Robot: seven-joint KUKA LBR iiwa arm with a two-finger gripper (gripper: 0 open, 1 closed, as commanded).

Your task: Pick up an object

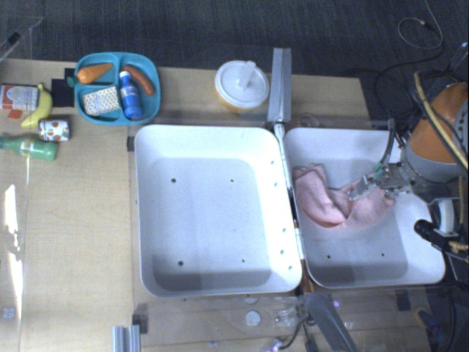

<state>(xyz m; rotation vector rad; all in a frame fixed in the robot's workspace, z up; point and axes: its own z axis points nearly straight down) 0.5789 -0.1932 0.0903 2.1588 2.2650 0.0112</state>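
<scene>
We see two shallow white bins side by side on the bench, the left bin (209, 211) bare and the right bin (366, 259) holding a crumpled pink cloth (326, 200) in its upper half, with the grey arm (432, 149) and its orange band entering from the right. Smaller still, the gripper (364, 188) sits low over the cloth's right part and seems to touch it, though we cannot tell how its claw is set; beyond the bins stand a blue divided tray (117, 88) of toy food and a lidded cup (242, 85)
</scene>
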